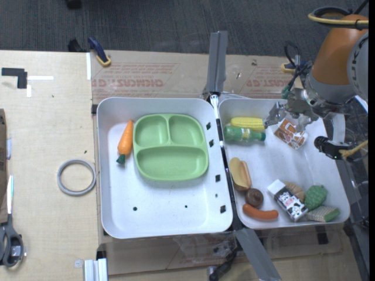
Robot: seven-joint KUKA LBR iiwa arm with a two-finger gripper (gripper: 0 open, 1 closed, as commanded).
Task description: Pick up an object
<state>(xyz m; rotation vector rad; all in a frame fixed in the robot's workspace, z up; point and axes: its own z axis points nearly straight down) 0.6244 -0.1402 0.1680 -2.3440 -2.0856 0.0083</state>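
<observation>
Arm's tool poised over an orange-and-white snack packet in the right bin; finger state indiscernible; packet apparently not yet lifted

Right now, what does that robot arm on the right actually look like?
The arm is bulky and rounded, with an orange band above a grey wrist section. A yellow cable loops over its top, and darker wires trail beside it. It ends in a small metallic gripper of grey and silver parts.
</observation>
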